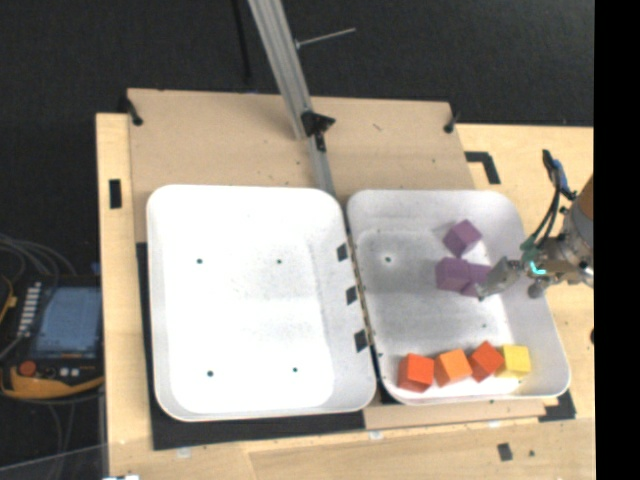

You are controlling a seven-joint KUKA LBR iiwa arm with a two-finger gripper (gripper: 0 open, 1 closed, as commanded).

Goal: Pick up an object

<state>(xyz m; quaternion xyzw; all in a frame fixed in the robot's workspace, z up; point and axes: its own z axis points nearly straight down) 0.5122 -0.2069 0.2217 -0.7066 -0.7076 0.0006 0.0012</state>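
Two purple blocks lie in the right bin [400, 218]: one [462, 236] near the back, the other [455, 273] just in front of it. Along that bin's front wall sits a row of blocks: orange-red [416, 371], orange [453, 365], red [486, 359] and yellow [516, 358]. My gripper [511, 286] reaches in over the bin's right side, low and open, with nothing between its fingers. Its left finger [490, 281] is right beside the front purple block's right edge.
The left bin [245, 298] sits alongside, split from the right one by a ridge with black clips [352, 293]. A metal pole [290, 68] slants up from the back of the bench. A teach pendant [55, 328] lies off the bench at left.
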